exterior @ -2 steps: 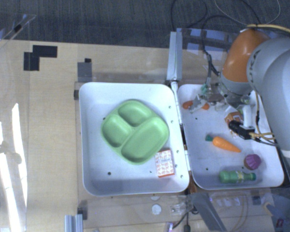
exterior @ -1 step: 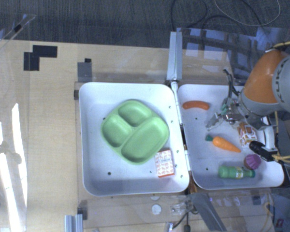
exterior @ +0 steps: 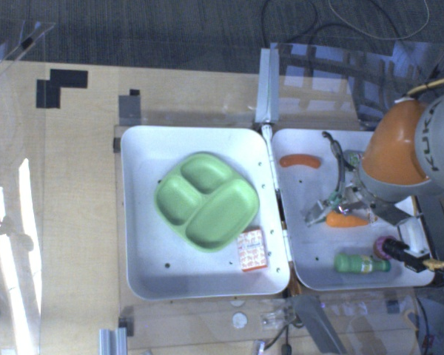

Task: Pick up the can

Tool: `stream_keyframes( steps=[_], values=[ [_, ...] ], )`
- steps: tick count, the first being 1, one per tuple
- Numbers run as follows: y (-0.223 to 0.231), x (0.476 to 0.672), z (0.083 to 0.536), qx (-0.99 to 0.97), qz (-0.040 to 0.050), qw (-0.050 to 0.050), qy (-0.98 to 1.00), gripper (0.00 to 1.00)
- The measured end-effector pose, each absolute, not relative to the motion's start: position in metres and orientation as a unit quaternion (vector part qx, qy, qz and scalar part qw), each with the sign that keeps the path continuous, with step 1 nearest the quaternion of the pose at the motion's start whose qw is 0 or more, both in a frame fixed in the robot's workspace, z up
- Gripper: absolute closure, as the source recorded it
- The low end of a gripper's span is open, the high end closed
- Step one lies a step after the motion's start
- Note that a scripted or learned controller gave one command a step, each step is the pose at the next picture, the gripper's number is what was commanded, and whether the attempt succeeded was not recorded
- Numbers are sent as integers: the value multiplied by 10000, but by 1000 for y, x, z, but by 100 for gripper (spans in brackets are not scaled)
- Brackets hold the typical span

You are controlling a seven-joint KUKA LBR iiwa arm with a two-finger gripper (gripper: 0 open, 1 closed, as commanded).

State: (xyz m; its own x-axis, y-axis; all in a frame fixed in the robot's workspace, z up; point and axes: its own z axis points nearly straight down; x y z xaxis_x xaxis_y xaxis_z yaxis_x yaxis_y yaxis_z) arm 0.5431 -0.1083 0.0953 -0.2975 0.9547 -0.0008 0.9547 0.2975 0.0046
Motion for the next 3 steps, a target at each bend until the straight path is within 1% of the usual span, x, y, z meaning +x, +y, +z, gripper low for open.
stream_keyframes(
  steps=[1, 2, 3],
  values=[
    [-108, 546, 107, 5919, 37, 49, 8060, 100],
    [-108, 546, 107, 5919, 37, 49, 8060, 0],
    [-155, 509, 89, 6486, 34, 48, 7611, 0]
  ],
)
